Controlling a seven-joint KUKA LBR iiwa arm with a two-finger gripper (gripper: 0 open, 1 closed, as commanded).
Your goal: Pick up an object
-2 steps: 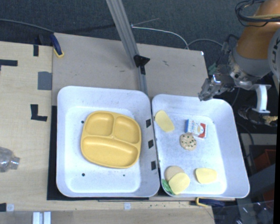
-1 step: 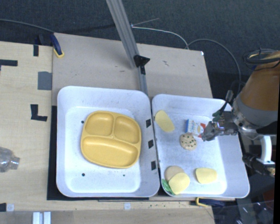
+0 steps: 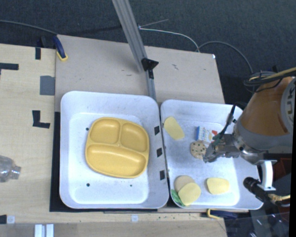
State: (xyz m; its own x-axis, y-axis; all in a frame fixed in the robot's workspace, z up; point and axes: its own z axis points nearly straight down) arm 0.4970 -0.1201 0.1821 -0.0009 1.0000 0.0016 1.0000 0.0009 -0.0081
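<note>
Two white bins sit on the bench [image 3: 116, 64]. The left bin [image 3: 69, 151] holds one yellow tray [image 3: 118, 147]. The right bin [image 3: 188, 110] holds three yellow pieces [image 3: 173, 128], one cookie [image 3: 198, 149] and one small packet [image 3: 203, 132]. The gripper [image 3: 212, 152] is beside the cookie.

Two white bins [image 3: 68, 136], one yellow tray [image 3: 118, 147], one cookie [image 3: 198, 149]

No legible txt or labels on anything.

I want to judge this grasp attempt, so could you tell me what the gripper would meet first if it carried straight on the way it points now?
Most likely the cookie. The gripper points toward the view's left, its tip right beside the cookie in the right bin. Height above the bin floor is unclear, so it could pass over.
</note>
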